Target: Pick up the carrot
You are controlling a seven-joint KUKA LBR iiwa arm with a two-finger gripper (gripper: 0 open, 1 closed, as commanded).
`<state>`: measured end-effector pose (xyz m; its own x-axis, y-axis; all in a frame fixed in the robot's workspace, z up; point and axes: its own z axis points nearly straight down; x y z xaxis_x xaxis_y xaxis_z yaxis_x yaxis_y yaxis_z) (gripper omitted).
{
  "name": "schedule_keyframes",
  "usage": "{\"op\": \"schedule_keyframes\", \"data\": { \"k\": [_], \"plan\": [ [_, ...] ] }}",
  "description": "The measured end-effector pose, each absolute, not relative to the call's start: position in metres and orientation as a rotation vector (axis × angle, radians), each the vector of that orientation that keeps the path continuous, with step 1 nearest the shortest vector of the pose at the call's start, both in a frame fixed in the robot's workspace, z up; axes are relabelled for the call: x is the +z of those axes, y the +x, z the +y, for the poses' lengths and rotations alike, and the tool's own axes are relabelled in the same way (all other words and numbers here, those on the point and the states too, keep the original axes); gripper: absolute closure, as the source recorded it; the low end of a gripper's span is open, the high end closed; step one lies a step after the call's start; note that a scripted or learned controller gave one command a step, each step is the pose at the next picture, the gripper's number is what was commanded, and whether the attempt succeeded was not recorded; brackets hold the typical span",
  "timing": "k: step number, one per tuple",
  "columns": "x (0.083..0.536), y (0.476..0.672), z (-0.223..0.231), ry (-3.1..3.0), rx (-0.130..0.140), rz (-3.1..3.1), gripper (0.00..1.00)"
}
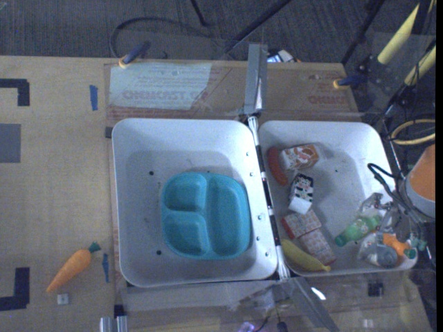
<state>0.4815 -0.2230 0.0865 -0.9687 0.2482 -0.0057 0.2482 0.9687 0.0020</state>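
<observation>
An orange carrot (pixel 69 269) with a green top lies on the wooden bench, left of the left bin and near the front edge. My gripper (pixel 386 235) hangs low over the front right corner of the right bin (pixel 346 138), far from that carrot. The arm's orange band (pixel 423 178) is at the right edge. A small orange piece with a green end (pixel 397 243) lies right by the gripper, next to a grey-blue object (pixel 382 256). I cannot make out whether the gripper touches either one.
The left bin (pixel 138 144) holds a teal divided plate (pixel 205 214). The right bin contains a green bottle (pixel 357 229), a yellow banana (pixel 304 256), red checkered boxes (pixel 309 231), a black-and-white carton (pixel 301 192) and a red-and-white packet (pixel 294 159). Cables hang at the right.
</observation>
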Motion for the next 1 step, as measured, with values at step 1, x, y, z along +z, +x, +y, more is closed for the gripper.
{"op": "schedule_keyframes", "data": {
  "k": [1],
  "plan": [
    [0.0864, 0.4812, -0.2235, 0.408, 0.003, 3.109, 0.00]
  ]
}}
